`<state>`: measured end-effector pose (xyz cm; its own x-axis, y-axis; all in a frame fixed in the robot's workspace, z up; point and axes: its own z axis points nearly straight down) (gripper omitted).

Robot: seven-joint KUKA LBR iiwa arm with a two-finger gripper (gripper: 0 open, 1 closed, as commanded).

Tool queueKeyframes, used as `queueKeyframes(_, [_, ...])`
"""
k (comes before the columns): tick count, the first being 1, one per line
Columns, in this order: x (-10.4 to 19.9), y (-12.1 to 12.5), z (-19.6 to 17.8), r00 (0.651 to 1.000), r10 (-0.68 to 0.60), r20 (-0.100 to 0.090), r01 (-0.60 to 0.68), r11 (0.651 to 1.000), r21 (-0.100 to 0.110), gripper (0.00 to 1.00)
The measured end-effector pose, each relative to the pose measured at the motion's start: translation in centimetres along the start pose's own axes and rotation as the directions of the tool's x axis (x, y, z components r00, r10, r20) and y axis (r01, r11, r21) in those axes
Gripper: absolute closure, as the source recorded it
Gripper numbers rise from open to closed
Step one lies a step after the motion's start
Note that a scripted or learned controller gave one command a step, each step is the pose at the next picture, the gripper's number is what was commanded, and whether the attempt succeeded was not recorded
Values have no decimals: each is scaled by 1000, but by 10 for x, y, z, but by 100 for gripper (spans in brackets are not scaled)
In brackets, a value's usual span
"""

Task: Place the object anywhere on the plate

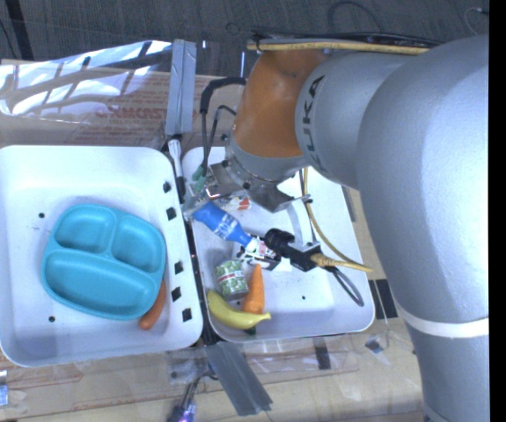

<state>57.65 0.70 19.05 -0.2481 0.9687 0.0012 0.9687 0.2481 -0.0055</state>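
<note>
While my arm [323, 104] hangs over the right bin [345, 310], I can't tell the gripper's state. Nothing sits on the plate [103, 258] yet; bottle [220, 224], can [231, 278], carrot [253, 290] and banana [235, 315] lie in that bin, so I judge the picking and placing are both left.

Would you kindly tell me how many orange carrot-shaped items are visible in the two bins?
2. One slim orange carrot lies in the left white bin against the blue divided plate; one orange carrot sits in the right bin beside the yellow banana. The arm may hide others.
</note>
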Motion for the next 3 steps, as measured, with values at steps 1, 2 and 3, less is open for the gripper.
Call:
queueKeyframes(1, [51,-21,0,1000,-14,1,14,1000,0,100])
queueKeyframes(2, [50,-21,0,1000,-13,1,13,1000,0,0])
queueKeyframes(3, [128,-50,83,1000,15,0,-15,1000,-3,0])
